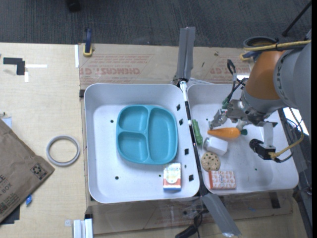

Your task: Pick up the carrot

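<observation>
Red print across the flattened cardboard sheet (133,63) behind the bins, seen reversed: reads roughly "CHEMCATS" in mirror letters, with a smaller red line under it too fine to make out. Black letters "BOX" on the brown cardboard box (17,175) at the left edge, plus a cut-off letter or two above them (perhaps an "E") and a small square code mark. Coloured printing on the small carton (172,177) in the left bin and on the red packet (222,180) in the right bin, both too small to read.
</observation>
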Motion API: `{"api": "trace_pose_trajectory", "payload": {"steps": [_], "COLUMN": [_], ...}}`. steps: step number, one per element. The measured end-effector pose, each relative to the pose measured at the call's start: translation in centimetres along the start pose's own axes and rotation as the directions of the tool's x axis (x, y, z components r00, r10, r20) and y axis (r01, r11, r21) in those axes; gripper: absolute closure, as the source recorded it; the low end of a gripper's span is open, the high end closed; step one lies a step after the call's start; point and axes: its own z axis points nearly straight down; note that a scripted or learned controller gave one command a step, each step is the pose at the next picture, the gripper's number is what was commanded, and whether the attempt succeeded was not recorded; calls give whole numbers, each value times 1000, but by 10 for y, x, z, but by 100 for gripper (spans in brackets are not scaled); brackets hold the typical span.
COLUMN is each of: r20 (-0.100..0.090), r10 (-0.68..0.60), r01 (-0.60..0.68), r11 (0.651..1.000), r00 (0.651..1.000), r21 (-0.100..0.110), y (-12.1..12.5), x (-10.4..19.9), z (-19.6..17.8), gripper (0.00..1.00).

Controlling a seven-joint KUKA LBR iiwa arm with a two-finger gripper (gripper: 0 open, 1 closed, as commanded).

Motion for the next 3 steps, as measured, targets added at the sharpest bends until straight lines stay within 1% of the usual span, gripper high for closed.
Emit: {"api": "trace_pose_trajectory", "payload": {"steps": [1,2,3], "r20": [2,2,0], "r10": [-67,-128,14], "r01": [67,128,-14], "r11": [998,992,1000], "r00": [998,992,1000], "r21": [-2,0,0], "y": [3,22,14], "x": [28,-22,-11], "z": [-100,-37,0], "gripper": [0,0,0]}}
